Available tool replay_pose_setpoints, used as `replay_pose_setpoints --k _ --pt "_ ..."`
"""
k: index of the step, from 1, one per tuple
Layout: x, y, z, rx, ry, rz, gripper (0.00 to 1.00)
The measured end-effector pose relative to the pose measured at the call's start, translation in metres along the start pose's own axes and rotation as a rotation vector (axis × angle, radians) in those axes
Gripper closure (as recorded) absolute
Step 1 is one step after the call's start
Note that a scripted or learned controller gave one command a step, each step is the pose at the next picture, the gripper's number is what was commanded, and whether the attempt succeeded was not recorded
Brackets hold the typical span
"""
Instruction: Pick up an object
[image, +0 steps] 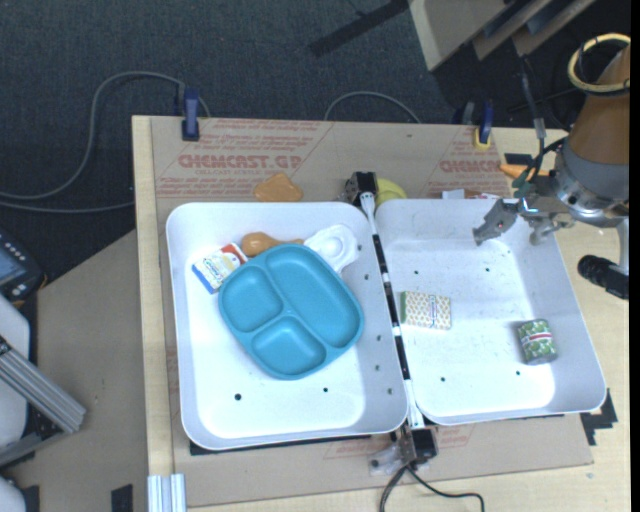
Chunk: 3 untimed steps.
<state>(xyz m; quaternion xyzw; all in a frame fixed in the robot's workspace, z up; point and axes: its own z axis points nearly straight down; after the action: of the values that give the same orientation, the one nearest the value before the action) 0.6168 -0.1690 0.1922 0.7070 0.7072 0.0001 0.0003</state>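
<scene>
Hovering gripper (510, 222), metal fingers spread, above smooth white right bin (560, 390); patterned packet (426, 310) flat

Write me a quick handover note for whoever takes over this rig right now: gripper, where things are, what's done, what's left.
Gripper: poised at the far edge of the right bin, holding nothing that can be seen.
Right bin: a patterned packet near its left side and a small green packet toward its right.
Left bin: a blue divided tray, with a small printed packet, an orange item and a white piece along its far side.
Done: nothing picked.
Left: pick up an object; the right bin's two packets lie nearest the gripper.
</scene>
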Motion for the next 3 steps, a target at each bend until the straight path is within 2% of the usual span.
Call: replay_pose_setpoints --k 1,2,3 --pt "0.073 -0.024 0.056 0.009 0.005 -0.005 0.0" --pt "0.076 -0.049 0.106 -0.007 0.003 0.003 0.0" --pt "0.075 -0.046 0.091 -0.015 -0.001 0.001 1.0"
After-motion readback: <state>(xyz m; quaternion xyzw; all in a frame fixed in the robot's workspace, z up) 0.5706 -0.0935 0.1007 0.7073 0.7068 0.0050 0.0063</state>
